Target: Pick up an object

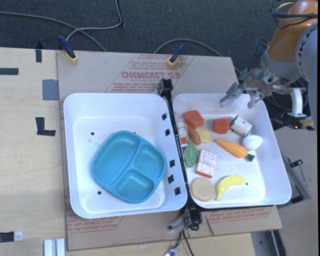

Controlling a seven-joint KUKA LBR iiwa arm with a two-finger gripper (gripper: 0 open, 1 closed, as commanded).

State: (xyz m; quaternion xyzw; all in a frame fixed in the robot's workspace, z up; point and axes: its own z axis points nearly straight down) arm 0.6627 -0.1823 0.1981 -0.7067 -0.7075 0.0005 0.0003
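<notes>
pincer (241, 97): fingers spread, nothing between them, above right bin's (272, 143) far edge | writing: red "CHEMCAST" on cardboard sheet (144, 73) lining the counter | carrot (232, 148): long axis slanted, green tip toward lower right | right bin: carrot, banana (229, 186), egg (252, 142), other toy food | left bin (74, 143): blue divided plate (129, 166)
</notes>
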